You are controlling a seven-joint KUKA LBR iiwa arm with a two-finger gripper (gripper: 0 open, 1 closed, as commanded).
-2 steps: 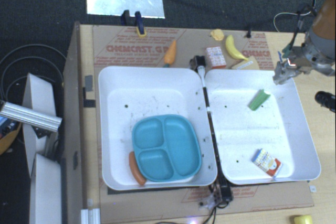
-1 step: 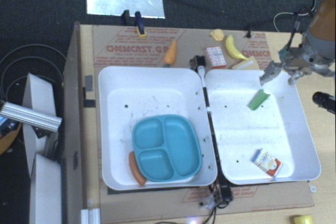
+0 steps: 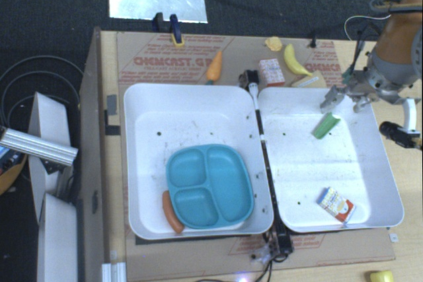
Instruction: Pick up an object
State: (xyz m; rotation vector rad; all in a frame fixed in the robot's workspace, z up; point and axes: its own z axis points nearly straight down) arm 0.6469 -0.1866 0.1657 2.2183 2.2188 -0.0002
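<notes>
Just green oblong block point(image 3: 326, 126), tilted, unheld.

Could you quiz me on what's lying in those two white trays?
1. True or false: the blue divided plate lies in the right bin.
2. Which thing lies nearest the claw? A) green block B) small carton C) hot dog
3. Fill in: the banana lies ____ the bins, on the cardboard.

Key: 1 false, it lies in the left bin; 2 A; 3 outside.
</notes>
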